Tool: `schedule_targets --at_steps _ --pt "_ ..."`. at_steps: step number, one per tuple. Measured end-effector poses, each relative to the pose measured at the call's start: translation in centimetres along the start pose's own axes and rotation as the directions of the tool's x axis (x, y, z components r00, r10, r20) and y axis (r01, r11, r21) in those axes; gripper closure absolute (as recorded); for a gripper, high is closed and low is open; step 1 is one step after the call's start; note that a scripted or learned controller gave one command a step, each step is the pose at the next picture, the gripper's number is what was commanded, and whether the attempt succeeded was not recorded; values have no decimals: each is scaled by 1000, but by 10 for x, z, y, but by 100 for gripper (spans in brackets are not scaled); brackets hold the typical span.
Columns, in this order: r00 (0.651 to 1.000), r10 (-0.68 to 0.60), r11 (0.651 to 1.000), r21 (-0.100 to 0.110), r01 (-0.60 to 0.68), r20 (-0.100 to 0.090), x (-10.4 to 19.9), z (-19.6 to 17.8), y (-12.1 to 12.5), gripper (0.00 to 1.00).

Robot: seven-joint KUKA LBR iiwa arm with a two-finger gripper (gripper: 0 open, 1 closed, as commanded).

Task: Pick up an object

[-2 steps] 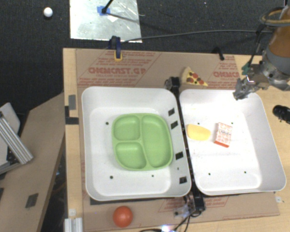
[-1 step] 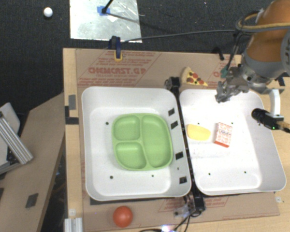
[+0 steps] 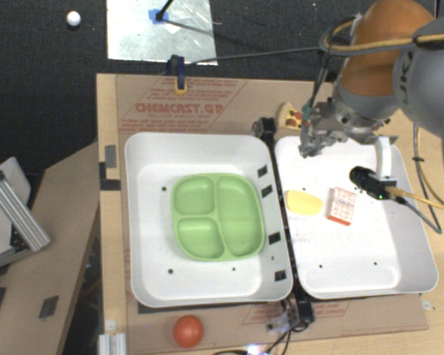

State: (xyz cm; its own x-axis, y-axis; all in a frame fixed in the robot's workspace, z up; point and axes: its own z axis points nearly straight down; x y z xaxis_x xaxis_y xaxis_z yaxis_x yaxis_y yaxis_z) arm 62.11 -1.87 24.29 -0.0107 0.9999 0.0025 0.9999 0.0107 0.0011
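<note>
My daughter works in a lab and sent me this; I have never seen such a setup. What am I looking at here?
One camera, fixed above a bench, looks down at a slant. The grey machine with the orange band, on the right, is a robot arm; its gripper hangs over the far corner of the right bin, and I see nothing held in it. That bin holds a yellow piece and a small red-and-white box. The left bin holds a green divided plate. An orange ball sits on the bench in front.
</note>
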Motion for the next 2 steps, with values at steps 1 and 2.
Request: schedule_targets --at_steps 1,2 --pt "1000 1 1000 -2 -1 0 44 -1 6 100" --pt "1000 1 1000 -2 -1 1 97 -6 8 100"
